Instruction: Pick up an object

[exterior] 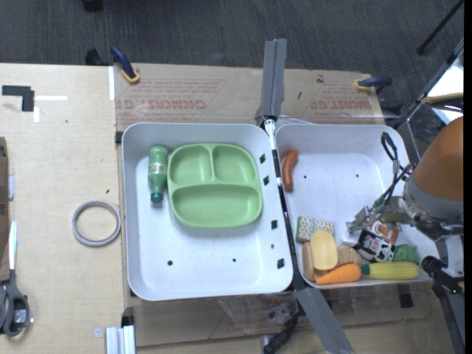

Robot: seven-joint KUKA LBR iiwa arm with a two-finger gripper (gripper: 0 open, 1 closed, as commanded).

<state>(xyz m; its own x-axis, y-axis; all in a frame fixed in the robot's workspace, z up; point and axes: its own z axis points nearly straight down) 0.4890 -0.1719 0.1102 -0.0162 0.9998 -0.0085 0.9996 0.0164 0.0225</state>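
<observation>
Metallic grey fingers of the gripper sat low in the right bin, by its right wall, above a heap of toy food; whether they were spread or closed could not be told, and nothing was seen between them. Just beside them lay a small black-and-white carton, touching a green leafy piece to its right. Below these, along the bin's near wall, lay a yellow corn cob and an orange carrot, with a pale yellow block and a checked cracker-like piece to the left. A reddish sausage lay apart, close to the bin's left wall. The arm, with its orange band, entered from the right over the bin's rim.

The left bin held a green divided tray, flat and roughly central, and a green bottle lying just beside the tray's left edge. Both bins rested on brown cardboard clamped by blue-and-yellow clips. On the pale wooden worktop to the left lay a grey ring of tape and scissors. Dark carpet covered the floor beyond.
</observation>
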